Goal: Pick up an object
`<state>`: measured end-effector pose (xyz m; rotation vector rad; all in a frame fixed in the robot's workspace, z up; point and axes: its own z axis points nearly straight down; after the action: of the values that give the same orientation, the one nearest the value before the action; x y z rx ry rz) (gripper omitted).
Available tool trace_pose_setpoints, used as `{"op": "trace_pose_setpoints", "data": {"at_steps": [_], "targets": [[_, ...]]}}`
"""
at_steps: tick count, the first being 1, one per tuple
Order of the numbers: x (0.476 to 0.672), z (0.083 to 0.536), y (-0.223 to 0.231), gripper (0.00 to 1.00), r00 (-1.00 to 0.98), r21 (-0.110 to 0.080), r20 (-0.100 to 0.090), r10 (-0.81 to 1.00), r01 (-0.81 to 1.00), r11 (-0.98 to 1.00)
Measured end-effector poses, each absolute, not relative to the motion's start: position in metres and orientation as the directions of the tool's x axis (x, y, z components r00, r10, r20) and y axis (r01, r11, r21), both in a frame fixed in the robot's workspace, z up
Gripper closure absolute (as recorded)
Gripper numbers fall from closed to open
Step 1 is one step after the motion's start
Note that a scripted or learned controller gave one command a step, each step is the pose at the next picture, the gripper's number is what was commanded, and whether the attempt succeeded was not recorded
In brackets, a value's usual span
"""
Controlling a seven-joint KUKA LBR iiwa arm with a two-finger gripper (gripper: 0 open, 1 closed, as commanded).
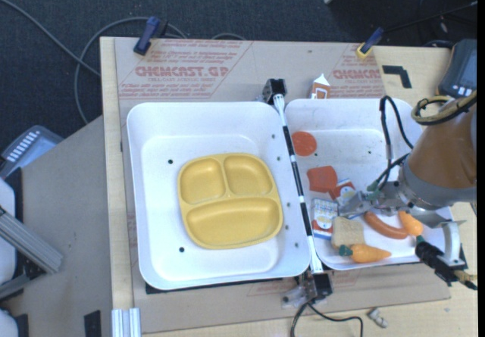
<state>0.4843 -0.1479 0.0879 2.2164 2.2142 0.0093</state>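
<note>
left bin (pixel 151 176): yellow tray (pixel 229 200) | right bin (pixel 356 120): toy food (pixel 385 226)

right bin (pixel 333 112) crowded, left bin's (pixel 151 176) margins free

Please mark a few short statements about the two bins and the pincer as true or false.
1. The yellow divided tray lies in the left bin. True.
2. The right bin holds the carrot. True.
3. The carrot lies on the yellow divided tray. False: it lies near the right bin's front edge.
4. The pincer is above the left bin. False: it is over the right bin, beside the sausage.
5. The orange disc sits in the right bin. True.
</note>
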Motion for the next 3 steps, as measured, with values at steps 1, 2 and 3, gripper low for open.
{"op": "trace_pose_setpoints", "data": {"at_steps": [1, 2, 3], "targets": [[0.485, 0.098, -0.147, 1.0, 0.0, 0.012, 0.0, 1.0, 1.0, 0.0], [0.484, 0.098, -0.147, 0.0, 0.001, 0.01, 0.0, 1.0, 1.0, -0.001], [0.552, 0.084, -0.094, 0.0, -0.001, 0.001, 0.0, 1.0, 1.0, 0.001]]}}
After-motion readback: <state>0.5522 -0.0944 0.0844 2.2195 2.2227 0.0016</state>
